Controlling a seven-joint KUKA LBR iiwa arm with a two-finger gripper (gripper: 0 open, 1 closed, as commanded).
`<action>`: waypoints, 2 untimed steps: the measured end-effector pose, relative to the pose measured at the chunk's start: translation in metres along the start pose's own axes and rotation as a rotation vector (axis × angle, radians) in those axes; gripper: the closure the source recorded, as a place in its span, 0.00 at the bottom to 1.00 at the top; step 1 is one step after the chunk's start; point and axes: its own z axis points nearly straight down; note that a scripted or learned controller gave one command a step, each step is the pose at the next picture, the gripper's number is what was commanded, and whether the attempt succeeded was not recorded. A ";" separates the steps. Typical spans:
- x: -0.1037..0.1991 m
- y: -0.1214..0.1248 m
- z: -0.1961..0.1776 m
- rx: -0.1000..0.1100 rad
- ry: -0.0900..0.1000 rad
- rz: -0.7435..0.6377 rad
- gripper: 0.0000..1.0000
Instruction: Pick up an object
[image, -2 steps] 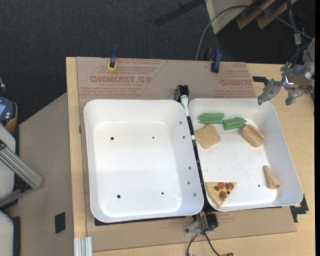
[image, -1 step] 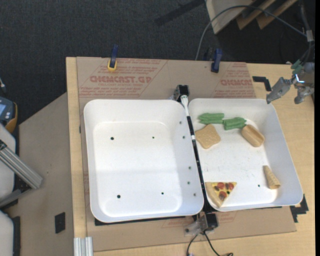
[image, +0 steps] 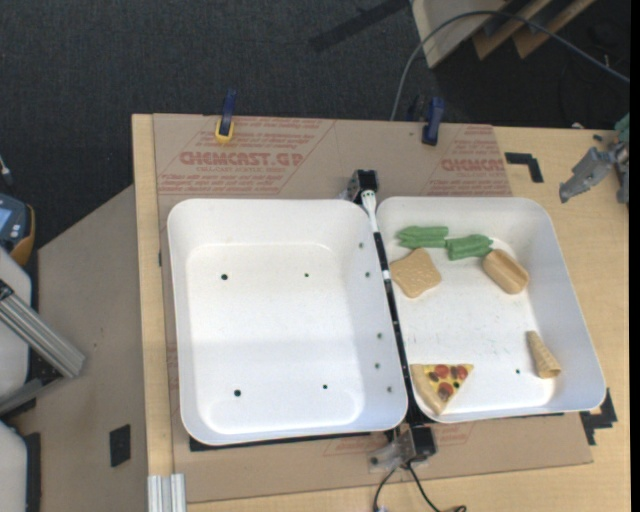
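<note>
The right bin (image: 560, 262) holds several toy foods. Two green pods lie near its far edge, one (image: 420, 237) left of the other (image: 468, 246). A tan bread slice (image: 415, 272) lies by the divider, and a brown bread roll (image: 505, 271) sits to its right. A small tan cone (image: 544, 354) rests near the bin's right wall. A pizza slice (image: 443, 383) sits at the front left corner. My gripper (image: 583, 178) hangs at the view's right edge, above the bench beyond the bin's far right corner, away from every object.
The left bin (image: 200, 330) stands beside the right one, joined along a black strip (image: 385, 290). Both sit on a cardboard sheet (image: 300, 150) held by a yellow clamp (image: 226, 125) and a blue clamp (image: 432, 120). Cables trail at the front (image: 405, 460).
</note>
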 end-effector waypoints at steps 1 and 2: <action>0.009 -0.027 -0.042 0.000 0.001 -0.001 0.00; 0.010 -0.026 -0.039 0.004 0.002 -0.002 0.00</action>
